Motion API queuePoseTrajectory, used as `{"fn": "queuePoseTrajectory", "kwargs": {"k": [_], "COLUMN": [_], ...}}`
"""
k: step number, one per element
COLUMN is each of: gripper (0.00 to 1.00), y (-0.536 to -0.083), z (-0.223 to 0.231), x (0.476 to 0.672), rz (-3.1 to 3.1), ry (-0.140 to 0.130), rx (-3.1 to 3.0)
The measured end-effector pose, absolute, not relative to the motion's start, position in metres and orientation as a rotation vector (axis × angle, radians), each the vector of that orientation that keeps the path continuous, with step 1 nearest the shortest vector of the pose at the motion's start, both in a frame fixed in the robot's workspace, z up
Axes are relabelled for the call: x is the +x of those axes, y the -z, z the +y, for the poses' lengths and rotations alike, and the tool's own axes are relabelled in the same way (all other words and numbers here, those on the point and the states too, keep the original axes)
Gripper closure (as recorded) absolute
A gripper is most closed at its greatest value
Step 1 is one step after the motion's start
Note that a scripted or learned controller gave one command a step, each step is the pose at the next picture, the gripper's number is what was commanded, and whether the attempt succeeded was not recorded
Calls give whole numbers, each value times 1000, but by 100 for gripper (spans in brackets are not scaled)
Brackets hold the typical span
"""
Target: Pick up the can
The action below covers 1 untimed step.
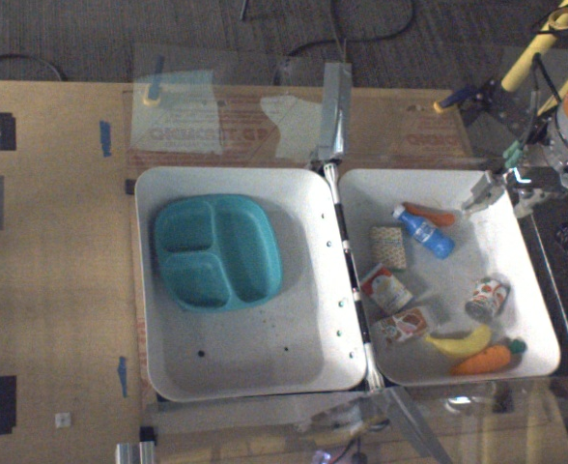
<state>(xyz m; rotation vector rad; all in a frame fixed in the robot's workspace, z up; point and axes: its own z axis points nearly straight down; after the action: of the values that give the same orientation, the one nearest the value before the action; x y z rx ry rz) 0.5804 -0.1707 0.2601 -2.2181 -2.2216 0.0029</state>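
The gripper (485,191) is held above the right bin's (540,288) far right corner, finger state untellable; the can (486,299), lying near the right edge, is not yet reached.

From my end I can't read any text on this feed. There is faint reddish lettering on the clear sheet (265,124) lying on the table (52,259) behind the bins, but it is too washed out to make out. The can (486,299) and the small packets (388,290) carry printed labels, all too small and blurred to read.
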Motion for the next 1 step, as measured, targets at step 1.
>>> {"fn": "queuePoseTrajectory", "kwargs": {"k": [1], "gripper": [0], "y": [-311], "z": [-146], "x": [601], "rz": [-1697], "ry": [-3], "rx": [-2644]}}
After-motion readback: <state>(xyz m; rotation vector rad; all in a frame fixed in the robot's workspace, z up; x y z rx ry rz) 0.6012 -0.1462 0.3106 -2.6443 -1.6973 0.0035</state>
